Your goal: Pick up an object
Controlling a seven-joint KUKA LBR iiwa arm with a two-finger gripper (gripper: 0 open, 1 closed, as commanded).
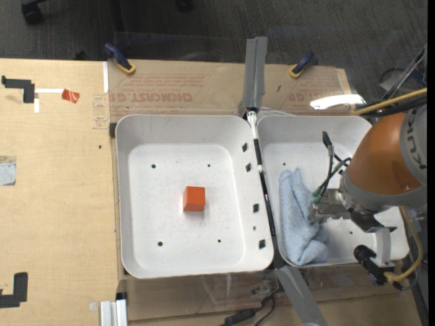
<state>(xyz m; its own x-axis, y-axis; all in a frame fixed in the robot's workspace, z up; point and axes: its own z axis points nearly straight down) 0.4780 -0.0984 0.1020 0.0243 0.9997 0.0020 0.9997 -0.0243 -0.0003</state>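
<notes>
Two candidates: soft, light blue cloth [300,217] in right bin [299,129], pinch at raised fold; rigid orange block [194,199], left bin [178,129]. Gripper [317,211] at cloth; jaw state: cannot tell.

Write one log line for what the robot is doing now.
tool: at crumpled light-blue cloth, right white bin | small orange cube: left white bin, untouched

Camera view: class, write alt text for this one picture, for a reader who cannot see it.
A grey robot arm with an orange band reaches from the right into the right white bin, its tool down against a crumpled light blue cloth. In the left white bin a small orange-red block sits alone near the middle, apart from the arm.
</notes>
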